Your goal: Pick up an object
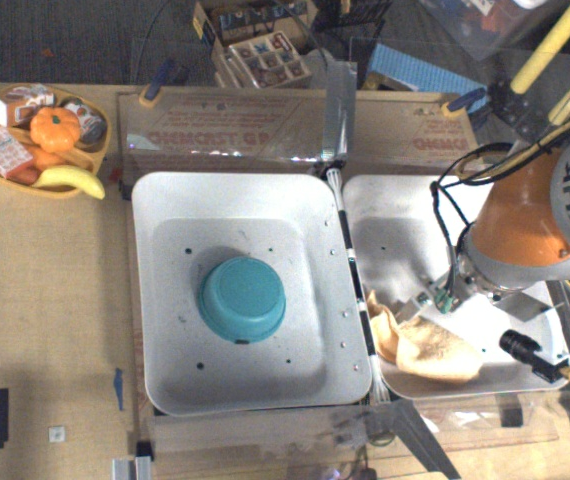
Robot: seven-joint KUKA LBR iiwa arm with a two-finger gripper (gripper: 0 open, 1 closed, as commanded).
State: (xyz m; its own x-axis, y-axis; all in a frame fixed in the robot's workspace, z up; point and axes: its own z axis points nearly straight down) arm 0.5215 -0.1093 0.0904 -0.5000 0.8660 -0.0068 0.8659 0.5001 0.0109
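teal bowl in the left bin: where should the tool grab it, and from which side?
The teal bowl sits upside down near the middle of the left bin, so no open lip is offered. Probably best to come straight down from above and close across the outer wall, fingers on opposite sides. It stands apart from the bin walls, so any side looks reachable. The smooth rounded shell may slip.

Teal bowl [243,299] in left bin [165,208]; gripper [443,306] seemingly over tan object [427,348]

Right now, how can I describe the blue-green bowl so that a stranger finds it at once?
Look at the left white bin. Near its middle lies the teal bowl, turned upside down. It is round and blue-green, unlike the flat tan object in the right bin.
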